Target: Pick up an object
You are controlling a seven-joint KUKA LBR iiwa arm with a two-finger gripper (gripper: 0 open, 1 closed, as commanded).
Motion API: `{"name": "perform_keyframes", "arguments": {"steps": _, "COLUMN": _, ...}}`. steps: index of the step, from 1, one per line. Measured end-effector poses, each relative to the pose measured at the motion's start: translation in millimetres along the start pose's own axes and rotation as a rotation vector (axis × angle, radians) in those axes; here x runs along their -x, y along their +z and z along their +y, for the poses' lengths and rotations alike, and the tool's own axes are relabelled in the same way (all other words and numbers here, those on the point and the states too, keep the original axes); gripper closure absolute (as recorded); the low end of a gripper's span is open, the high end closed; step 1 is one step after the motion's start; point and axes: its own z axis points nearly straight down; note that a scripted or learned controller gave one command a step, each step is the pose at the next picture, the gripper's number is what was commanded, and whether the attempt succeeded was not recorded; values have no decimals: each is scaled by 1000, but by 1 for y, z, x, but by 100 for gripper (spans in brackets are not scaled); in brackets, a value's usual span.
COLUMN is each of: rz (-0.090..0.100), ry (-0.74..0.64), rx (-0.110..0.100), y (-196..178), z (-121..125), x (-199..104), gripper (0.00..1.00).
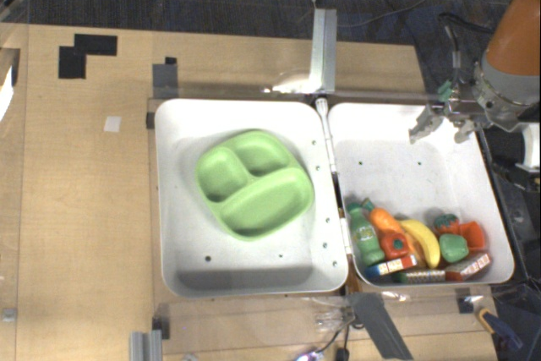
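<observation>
Camera view: no label is readable. Left bin point(173, 182) holds a green, smooth plastic divided plate point(254, 182). Right bin point(406, 173) holds toy food heaped along its near edge — banana point(423, 241), carrot point(385, 221), green bottle point(366, 237). Gripper point(444, 124) hovers over that bin's far right corner, fingers spread, holding nothing.
</observation>
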Motion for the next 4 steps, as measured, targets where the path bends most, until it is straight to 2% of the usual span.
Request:
{"name": "perform_keyframes", "arguments": {"steps": 1, "rz": 1, "ry": -125, "rx": -1, "y": 96, "z": -62, "x": -58, "gripper": 0}}
{"name": "perform_keyframes", "arguments": {"steps": 2, "rz": -2, "ry": 10, "rx": 21, "y": 132, "z": -102, "x": -50, "gripper": 0}}
{"name": "perform_keyframes", "arguments": {"steps": 3, "rz": -7, "ry": -47, "rx": 32, "y": 132, "z": -111, "x": -59, "gripper": 0}}
{"name": "perform_keyframes", "arguments": {"steps": 4, "rz": -4, "ry": 105, "rx": 24, "y": 132, "z": -114, "x": -64, "gripper": 0}}
